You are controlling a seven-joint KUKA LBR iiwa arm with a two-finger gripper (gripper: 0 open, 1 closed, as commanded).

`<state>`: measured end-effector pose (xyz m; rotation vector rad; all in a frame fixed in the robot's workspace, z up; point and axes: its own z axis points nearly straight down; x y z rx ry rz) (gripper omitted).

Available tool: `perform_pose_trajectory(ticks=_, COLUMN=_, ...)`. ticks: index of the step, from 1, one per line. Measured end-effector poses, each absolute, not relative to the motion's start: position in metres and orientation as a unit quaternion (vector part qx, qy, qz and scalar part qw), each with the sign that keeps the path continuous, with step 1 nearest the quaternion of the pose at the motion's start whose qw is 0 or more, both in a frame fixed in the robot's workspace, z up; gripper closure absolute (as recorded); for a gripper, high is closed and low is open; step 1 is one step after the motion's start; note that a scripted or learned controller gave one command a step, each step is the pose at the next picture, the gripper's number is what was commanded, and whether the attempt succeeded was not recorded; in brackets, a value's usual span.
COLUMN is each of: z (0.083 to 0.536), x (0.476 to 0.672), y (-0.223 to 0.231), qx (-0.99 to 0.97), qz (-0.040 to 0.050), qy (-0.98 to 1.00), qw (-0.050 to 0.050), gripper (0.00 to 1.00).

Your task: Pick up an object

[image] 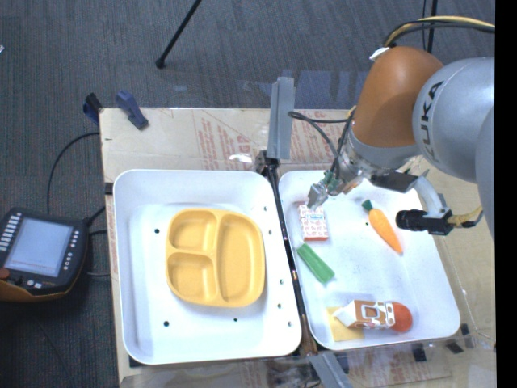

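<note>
Overhead, arm angled left, gripper (317,196) above red-and-white carton (313,223).

The hand (317,194) is positioned over the rear left corner of the right bin (428,293). The carton (313,222) lies in this bin directly in front of the hand, just beside its tips. The stick (315,263) lies further forward of the hand, in front of the carton. The carrot (384,228) lies to the right of the hand, well apart from the carton. The box (367,314) and the ball (400,318) lie touching each other at the front of the bin, forward and right of the hand. The left bin (137,281) stands on the surface (186,136) to the left of the hand and contains the divided plate (216,257).
</note>
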<state>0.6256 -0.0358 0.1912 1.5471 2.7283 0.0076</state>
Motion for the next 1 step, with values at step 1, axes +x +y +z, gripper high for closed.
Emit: perform_pose_trajectory(ticks=1, z=0.1861, x=0.6438, y=-0.0747, qx=0.448, qz=-0.0004, qy=0.894, qw=-0.001, gripper=1.00)
